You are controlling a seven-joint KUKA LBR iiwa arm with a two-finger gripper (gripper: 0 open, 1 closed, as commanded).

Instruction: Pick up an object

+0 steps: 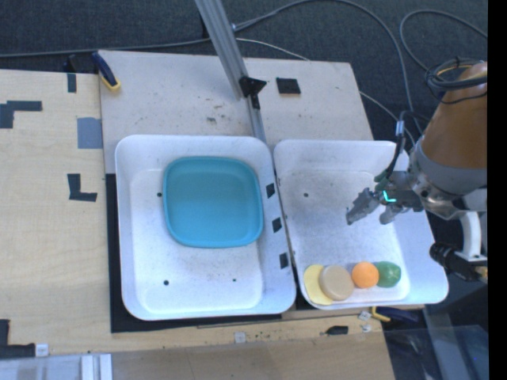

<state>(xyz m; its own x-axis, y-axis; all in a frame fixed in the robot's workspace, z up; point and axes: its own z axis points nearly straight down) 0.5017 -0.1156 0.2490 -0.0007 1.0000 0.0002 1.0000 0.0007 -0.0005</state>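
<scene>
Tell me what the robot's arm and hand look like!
The arm is thick and round, grey with a wide orange band above the wrist. Black cables loop beside it. The hand at its tip is dark grey metal, small and pointy, with a tiny teal light glowing just behind it.

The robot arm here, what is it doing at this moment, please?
The grey arm with the orange band reaches in from the right, and its tool hangs above the right bin, over a bare part of its floor. Nothing shows between its fingers. Four small things lie in a row along that bin's near edge: a yellow piece, a beige round piece, an orange ball and a green one. The left bin holds a blue plate. No object has been picked up yet.
</scene>
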